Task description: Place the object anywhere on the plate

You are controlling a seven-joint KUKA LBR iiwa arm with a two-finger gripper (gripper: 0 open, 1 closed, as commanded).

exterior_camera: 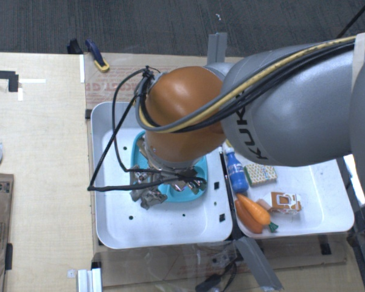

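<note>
I work at a lab bench: two white bins (109,224) on plywood, taped markers (6,78), clamps (96,55), loose cabling (115,132).

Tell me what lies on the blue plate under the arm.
The gripper hangs over the blue plate in the left bin, with something shiny beside it. The arm's orange band covers most of the plate, so anything there is hidden.

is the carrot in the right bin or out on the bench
In the right bin: the carrot lies at its left end, near the blue bottle.
</note>
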